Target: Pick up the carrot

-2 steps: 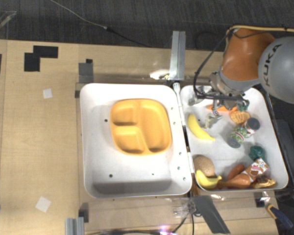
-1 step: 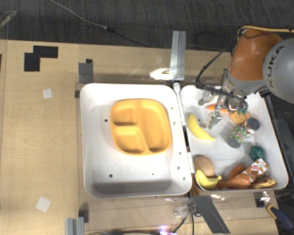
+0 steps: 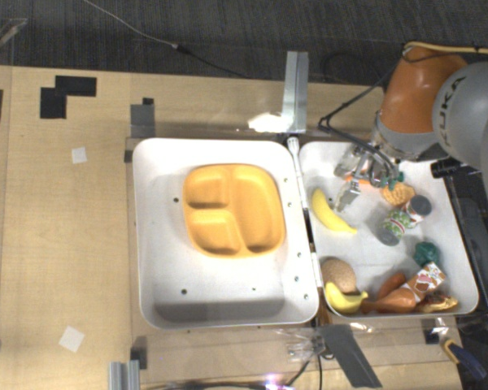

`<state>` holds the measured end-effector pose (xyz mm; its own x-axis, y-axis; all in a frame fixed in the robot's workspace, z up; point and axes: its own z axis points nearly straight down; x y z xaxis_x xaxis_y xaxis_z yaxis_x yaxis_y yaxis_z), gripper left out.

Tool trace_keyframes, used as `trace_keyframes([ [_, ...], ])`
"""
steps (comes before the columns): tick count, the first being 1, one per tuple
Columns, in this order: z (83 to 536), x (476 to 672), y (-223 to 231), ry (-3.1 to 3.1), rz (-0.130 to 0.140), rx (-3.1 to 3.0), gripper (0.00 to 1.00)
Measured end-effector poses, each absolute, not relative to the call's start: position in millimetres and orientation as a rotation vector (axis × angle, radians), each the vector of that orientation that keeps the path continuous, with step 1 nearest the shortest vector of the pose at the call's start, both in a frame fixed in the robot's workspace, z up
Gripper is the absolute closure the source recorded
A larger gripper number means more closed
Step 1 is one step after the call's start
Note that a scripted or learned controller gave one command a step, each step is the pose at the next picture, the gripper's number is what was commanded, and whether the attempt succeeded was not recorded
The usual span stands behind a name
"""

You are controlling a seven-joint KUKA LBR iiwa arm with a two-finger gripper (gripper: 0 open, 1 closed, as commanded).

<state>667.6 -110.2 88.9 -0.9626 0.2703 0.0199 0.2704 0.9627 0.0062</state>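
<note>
Step in hand: the approach; the carrot is not yet grasped, and the arm [image 3: 439,96] hangs over the back of the right bin [image 3: 464,242].
Gripper: the gripper [image 3: 359,181] sits low over the bin's rear part, its metal fingers [image 3: 347,197] pointing down and to the left with a gap between them; I judge it partly spread and empty, since nothing shows between the fingers.
Carrot: the carrot [image 3: 390,285] lies near the front wall of the right bin, slanted, its orange body just beside a darker orange-brown piece [image 3: 400,301] that I cannot name for sure.
Neighbours of the carrot: a brown round item [image 3: 339,274] and a small banana [image 3: 344,300] to its left, a printed packet [image 3: 429,279] to its right, a green-topped item [image 3: 426,253] just behind that.
Near the gripper: a larger banana [image 3: 330,213] just below the fingers, a waffle-patterned toy [image 3: 398,193] beside them, a can [image 3: 406,217] lying on its side nearby.
Left bin: it [image 3: 154,218] holds a yellow divided tray [image 3: 231,209], well apart from the work.
Next move calls for: travel toward the front of the bin, well away from the present spot, then a descent with the fingers set across the carrot's slim body.
Risk, as I judge it: the front corner is crowded, so the fingers may strike the packet or close on the darker piece instead.
</note>
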Motion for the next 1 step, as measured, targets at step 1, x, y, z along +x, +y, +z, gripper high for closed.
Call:
trace_keyframes([
  [1,97.5,659.8,-124.9,-3.008,-0.003,-0.912,0.00],
])
